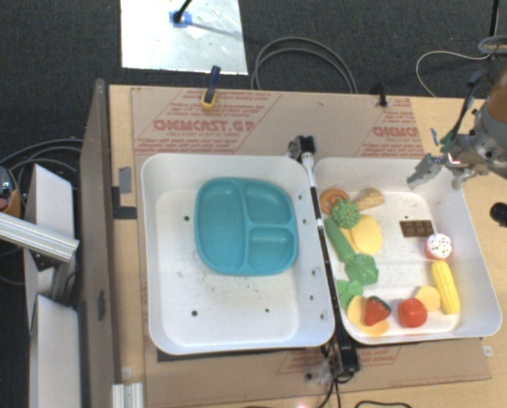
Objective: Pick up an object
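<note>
My gripper [441, 172] hangs over the far right corner of the right bin [478, 266], open, with nothing between its fingers. Below it in the bin lie toy foods: a brown chocolate bar [417, 228], a white speckled cupcake [438, 246], a corn cob [445, 286], a tomato [412, 313], a strawberry [376, 310], a broccoli [346, 214], a green cucumber [338, 243], a bread piece [369, 199] and an orange ring [333, 201]. The chocolate bar is the item closest to the gripper, a short way nearer the camera and to the left.
The left bin [172, 313] holds a teal divided plate [245, 226]. A black divider bar [317, 228] runs between the bins. Cardboard [236, 121] lies under both bins, with cables [304, 58] behind it.
</note>
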